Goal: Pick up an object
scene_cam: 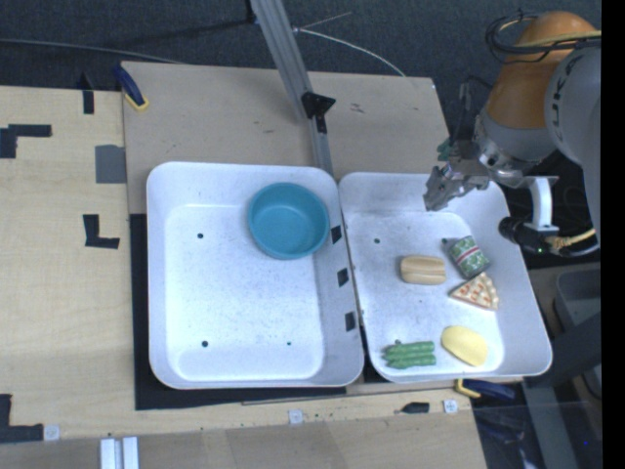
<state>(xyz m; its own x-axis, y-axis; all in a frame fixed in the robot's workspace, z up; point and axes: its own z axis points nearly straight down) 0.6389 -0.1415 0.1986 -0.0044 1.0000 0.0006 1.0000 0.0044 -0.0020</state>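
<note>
My gripper [437,194] hangs over the far part of the right bin [383,218], above bare floor, with nothing seen between its fingers. Below it in that bin lie a tan bread roll [423,270], a small green and red packet [467,256], a pizza slice [476,292], a yellow lemon-like piece [464,345] and a bunch of green beans [408,354]. The packet is the nearest item to the gripper, a little below and to its right. A blue bowl [287,220] sits in the far right corner of the left bin [195,291].
A slanted metal pole [289,62] crosses the back of the bench and ends at the seam between the bins. Cables trail near the arm's base at the right. Black clips mark the bins' shared wall.
</note>
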